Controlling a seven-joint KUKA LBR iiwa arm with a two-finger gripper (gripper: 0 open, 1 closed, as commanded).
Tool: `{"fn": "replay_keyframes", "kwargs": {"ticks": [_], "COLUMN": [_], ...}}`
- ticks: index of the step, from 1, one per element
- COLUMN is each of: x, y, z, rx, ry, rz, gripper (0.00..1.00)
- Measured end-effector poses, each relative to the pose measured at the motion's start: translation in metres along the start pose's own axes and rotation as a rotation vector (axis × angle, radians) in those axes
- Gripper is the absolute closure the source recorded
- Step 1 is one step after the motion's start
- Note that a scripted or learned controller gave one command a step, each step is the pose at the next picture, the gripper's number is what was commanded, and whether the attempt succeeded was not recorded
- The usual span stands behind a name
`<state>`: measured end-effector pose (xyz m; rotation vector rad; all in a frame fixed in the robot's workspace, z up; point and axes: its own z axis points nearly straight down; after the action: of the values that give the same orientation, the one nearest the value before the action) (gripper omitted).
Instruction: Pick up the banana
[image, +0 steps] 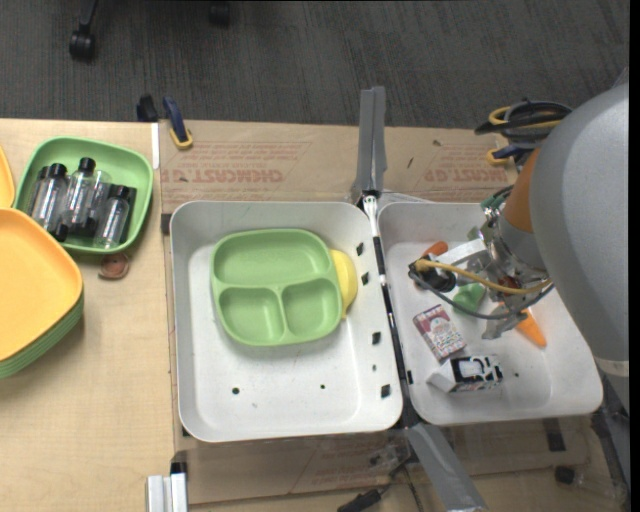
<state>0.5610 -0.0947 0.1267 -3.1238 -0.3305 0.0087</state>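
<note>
Banana (beside green tray) well left of jaws

Even bright light, soft shadows, sharp

Just one camera here, fixed up above the bench and looking down at a slant, so the far edge and some dark floor land at the top. It's back far enough to catch both white bins, the left bin and right bin, side by side. The arm comes in from the right, looming big and close to the lens.
</note>
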Motion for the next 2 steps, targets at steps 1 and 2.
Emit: {"fn": "replay_keyframes", "kwargs": {"ticks": [1,2], "x": [-0.056,-0.001], "y": [0.059,0.056], "z": [-0.028,-0.039], "rx": [0.001,0.0], "ry": [0.001,0.0], "rz": [-0.19,-0.118], "gripper": [0.0,0.0]}}
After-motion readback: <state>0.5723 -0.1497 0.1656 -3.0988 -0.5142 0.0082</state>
